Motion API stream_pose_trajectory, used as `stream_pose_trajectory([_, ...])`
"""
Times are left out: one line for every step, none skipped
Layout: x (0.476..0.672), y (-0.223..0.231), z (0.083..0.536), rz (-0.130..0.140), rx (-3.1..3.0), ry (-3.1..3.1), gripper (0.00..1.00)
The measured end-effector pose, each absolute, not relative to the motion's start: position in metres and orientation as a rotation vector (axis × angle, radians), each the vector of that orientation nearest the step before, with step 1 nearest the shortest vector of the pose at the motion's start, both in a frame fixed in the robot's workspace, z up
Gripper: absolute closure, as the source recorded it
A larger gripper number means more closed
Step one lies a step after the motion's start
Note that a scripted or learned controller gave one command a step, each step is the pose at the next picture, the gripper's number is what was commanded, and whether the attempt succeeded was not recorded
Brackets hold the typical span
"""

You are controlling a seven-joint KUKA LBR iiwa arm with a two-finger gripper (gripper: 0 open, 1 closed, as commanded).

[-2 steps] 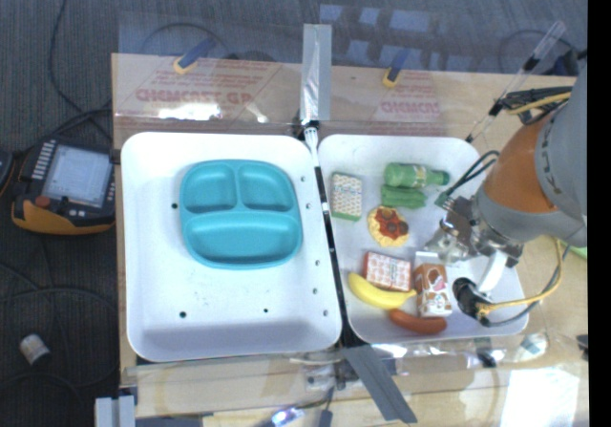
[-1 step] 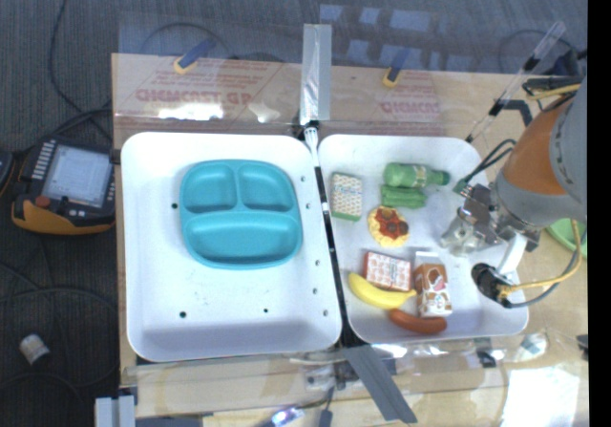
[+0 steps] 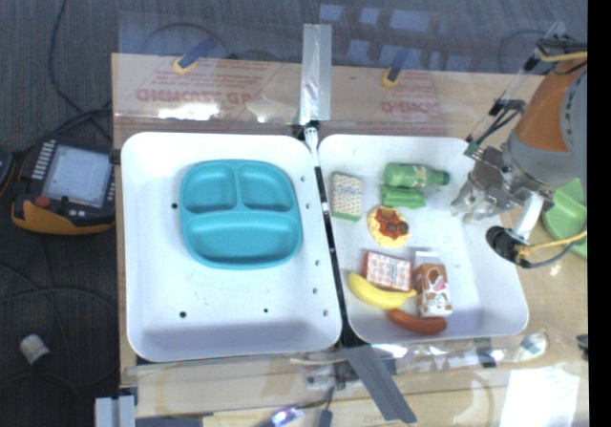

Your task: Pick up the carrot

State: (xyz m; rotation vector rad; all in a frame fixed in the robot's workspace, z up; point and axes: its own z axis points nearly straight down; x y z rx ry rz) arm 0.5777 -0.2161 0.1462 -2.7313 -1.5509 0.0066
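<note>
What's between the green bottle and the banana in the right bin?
In the camera view, a round yellow-and-red toy food and a red-and-white box lie between the green bottle and the banana.

A: Left bin (image 3: 153, 320)?
B: Blue divided plate (image 3: 240, 213), three compartments.
A: Right bin (image 3: 501, 306)?
B: Green bottle (image 3: 414, 175) lying near the top, checkered packet (image 3: 346, 195) beside the divider, pizza toy (image 3: 389, 225) in the middle. Lower down, patterned box (image 3: 387, 271), banana (image 3: 375, 293) just below it, small carton (image 3: 432, 288) on the right.
A: Off the bench?
B: Handheld screen unit (image 3: 63, 184), far left, on the floor.
</note>
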Motion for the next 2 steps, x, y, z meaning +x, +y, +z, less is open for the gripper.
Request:
stream_pose_trajectory([0.612,-0.210,0.191,0.006,-2.676,-1.644,1.00])
stream_pose_trajectory([0.666,-0.193,0.198,0.009,-2.861,-1.301,1.00])
